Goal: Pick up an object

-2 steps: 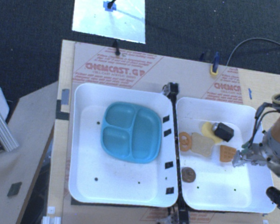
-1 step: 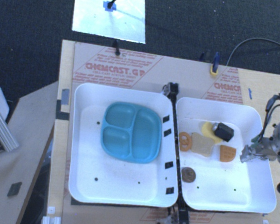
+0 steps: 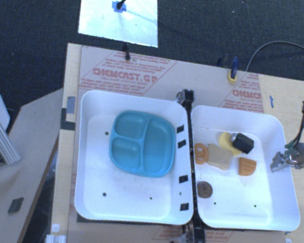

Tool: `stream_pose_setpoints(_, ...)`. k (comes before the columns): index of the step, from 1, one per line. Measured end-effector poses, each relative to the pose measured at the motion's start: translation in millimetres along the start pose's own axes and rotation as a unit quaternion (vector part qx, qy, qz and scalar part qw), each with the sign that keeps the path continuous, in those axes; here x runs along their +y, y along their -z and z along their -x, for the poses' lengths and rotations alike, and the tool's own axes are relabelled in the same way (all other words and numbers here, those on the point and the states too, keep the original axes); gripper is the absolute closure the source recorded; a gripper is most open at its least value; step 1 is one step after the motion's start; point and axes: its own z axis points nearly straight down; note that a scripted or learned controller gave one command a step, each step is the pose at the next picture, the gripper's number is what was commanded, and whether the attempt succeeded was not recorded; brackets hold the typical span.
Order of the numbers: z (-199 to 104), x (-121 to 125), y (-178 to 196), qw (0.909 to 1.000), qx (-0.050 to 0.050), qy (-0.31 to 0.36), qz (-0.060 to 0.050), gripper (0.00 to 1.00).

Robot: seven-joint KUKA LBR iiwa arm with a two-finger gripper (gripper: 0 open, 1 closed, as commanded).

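We judge small black block (image 3: 243, 142) in right bin (image 3: 272, 215) light, rigid, likely non-slip; we'd pinch its short sides. Gripper (image 3: 282, 160) at bin's right rim; open or closed, we cannot tell.

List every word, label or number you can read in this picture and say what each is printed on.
"CHEMCAST GP": red print on the clear sheet under the bins, readable at its upper left.
"CHEMCAS...": the same red print at the sheet's upper right, above the right bin; its end is too blurred to read.
Fainter red lines below each logo: too small to read.
The blue plate and the things in the right bin bear no readable text.
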Motion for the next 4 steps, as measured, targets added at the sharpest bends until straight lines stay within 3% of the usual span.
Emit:
stream_pose_setpoints(1,1,2,51,1.0000,0.000,0.000,0.000,1.00)
stream_pose_setpoints(3,-108,33,57,1.0000,0.002,0.003,-0.002,1.00)
stream_pose_setpoints(4,-156,45,40,1.0000,0.002,0.003,-0.003,1.00)
